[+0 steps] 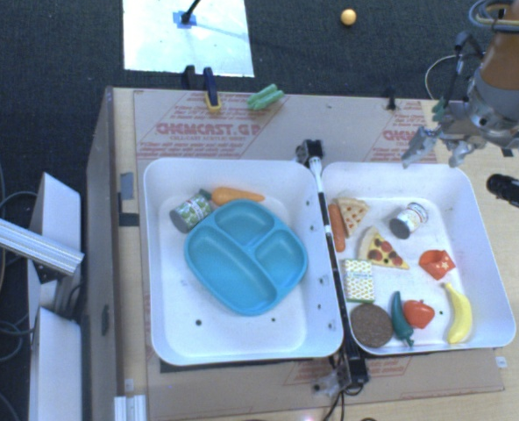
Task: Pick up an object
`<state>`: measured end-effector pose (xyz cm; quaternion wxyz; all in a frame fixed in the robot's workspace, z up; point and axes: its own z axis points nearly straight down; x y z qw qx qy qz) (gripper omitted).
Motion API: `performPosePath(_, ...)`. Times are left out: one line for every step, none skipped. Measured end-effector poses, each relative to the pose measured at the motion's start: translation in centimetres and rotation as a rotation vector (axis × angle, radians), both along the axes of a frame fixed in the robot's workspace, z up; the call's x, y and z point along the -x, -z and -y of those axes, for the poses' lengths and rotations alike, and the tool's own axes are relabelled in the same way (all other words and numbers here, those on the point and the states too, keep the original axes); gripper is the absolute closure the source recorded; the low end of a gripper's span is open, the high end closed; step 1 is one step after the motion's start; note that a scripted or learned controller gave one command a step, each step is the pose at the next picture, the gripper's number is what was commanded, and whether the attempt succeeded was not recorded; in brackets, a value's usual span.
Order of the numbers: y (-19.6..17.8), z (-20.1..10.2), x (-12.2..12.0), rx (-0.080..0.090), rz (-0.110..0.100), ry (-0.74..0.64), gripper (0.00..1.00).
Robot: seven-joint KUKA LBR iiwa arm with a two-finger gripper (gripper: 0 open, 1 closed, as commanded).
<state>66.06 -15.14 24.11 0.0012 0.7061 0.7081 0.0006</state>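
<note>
1. The arm (505,60) comes in at the upper right, and the picture edge cuts off its upper part; only the orange band and the grey wrist can be seen.
2. The claw (437,150) hangs above the counter (242,125), just outside the upper rim of the right bin (483,226). Its two fingers stand apart, with nothing between them.
3. In the right bin lie many small objects: a pizza slice (353,212) and a second pizza slice (381,250), a sausage (337,226) along the left wall, a small can (408,220) lying on its side, a red piece (437,262), a banana (458,314), a patterned square (359,281), a brown disc (372,324), a green pepper (401,317) and a red vegetable (419,313).
4. The green pepper partly covers the red vegetable, so I cannot tell the shape of the latter.
5. In the left bin (167,323) a blue divided plate (245,256) lies. Just beside its upper edge are a carrot (237,196) and a tin (192,210) on its side; the tin's label is too small to read.
</note>
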Motion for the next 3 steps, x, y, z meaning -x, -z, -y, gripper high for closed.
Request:
performPosePath(14.0,2.5,2.7,-0.001,-0.004,0.002,0.0)
performPosePath(15.7,-1.6,5.8,-0.001,-0.001,0.0,0.0)
performPosePath(14.5,-1.5,5.7,0.0,0.004,-0.002,1.0)
